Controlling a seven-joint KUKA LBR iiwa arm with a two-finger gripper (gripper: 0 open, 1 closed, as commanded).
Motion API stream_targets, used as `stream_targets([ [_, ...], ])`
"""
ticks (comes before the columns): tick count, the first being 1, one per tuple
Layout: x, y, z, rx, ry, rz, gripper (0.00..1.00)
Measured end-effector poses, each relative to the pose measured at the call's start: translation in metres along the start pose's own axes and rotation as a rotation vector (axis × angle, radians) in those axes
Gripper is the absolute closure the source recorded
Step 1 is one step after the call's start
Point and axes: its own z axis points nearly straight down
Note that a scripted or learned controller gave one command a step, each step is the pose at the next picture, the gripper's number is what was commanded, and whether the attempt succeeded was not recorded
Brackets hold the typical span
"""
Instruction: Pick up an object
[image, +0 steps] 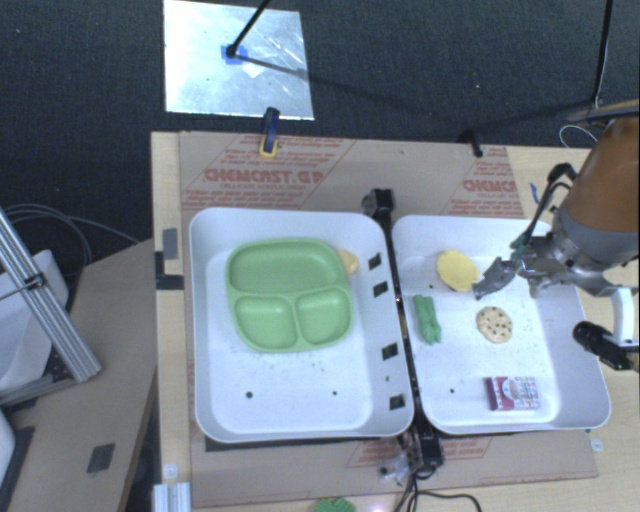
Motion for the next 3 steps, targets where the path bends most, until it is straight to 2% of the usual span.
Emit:
stream_targets([
  [1, -0.059, 0.026, 0.123, 0.0, -0.003, 0.005, 0.0],
  [2, -0.057, 0.029, 0.106, -0.004, -0.002, 0.001, 1.0],
  [3, 0.019, -0.01, 0.119, 0.004, 0.003, -0.005, 1.0],
])
